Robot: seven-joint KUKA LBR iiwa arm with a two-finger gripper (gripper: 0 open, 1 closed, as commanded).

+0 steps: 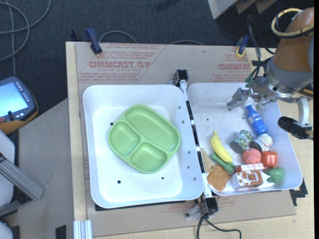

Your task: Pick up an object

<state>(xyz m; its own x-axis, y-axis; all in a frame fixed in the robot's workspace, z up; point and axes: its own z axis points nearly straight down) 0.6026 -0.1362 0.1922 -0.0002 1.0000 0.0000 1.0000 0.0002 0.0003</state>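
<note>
A grey KUKA arm (294, 49) with an orange band is seen reaching in from the right over a desk (149, 59) on which two shallow white bins are set side by side. The left bin (99, 183) is occupied by a green divided plate (144, 138), laid flat near its middle. The right bin (199, 98) is crowded at its near end with play food and small containers: a yellow banana (221, 147), a blue bottle (255, 120), a small can (242, 139), a red tomato-like ball (252, 156), a red pepper (269, 159), a green pepper (276, 174), a brown bread-like piece (218, 178) and a red-and-white carton (250, 176). The objects are judged to have been heaped loosely together so that any one may be chosen for a pick.

The gripper (242, 98) is held above the far part of the right bin, its metal fingers pointed toward the bin's bare floor. Nothing is seen between them, and whether they stand apart or closed cannot be told from this slanted view. The blue bottle lies just beside the gripper, toward the near side and slightly to the right, and is judged the likeliest target. The can and banana lie farther off, toward the near rim; the rest are well apart from the gripper. No object is judged to have been lifted yet.
</note>
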